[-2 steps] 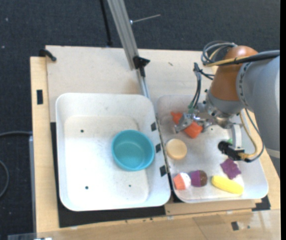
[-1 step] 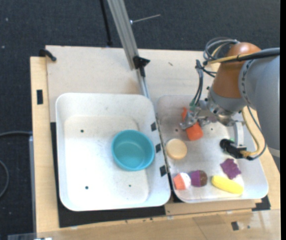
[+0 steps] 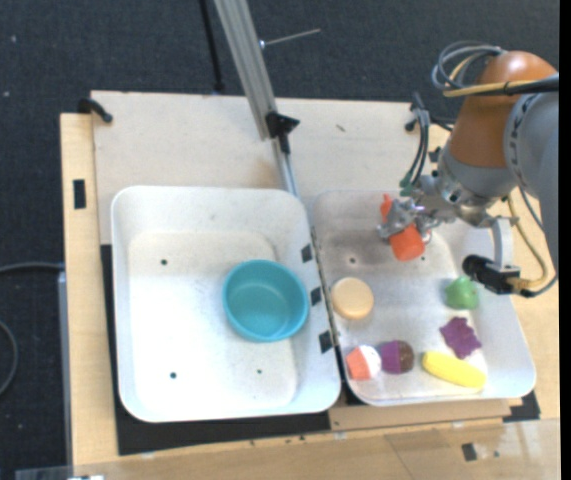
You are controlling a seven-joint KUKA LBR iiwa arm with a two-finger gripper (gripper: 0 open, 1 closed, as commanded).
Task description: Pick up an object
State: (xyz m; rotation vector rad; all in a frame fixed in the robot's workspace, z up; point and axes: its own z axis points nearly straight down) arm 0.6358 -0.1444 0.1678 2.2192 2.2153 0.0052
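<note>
My claw hangs over the upper part of the right-hand bin, at the end of my grey arm with its orange band, which comes in from the right side of the view. An orange-red object sits right at the tip of it, and a second bit of red shows just to the claw's left at about the same height. Whether that object is pinched between my fingers or only lying under them on the bin floor, I cannot tell, and I cannot tell how wide the fingers stand either (the wrist and its cables cover most of them from this angle).

Lower in the same bin lie the other pieces: a tan round object near the left wall, a green one toward the right wall, a purple jagged piece below the green one, a yellow banana-like shape along the bottom edge, a dark purple ball just left of it, and a red-and-white item touching that ball's left side.

The left-hand bin holds a teal bowl, upright, toward its right side. Both bins rest side by side on the pale bench.
</note>
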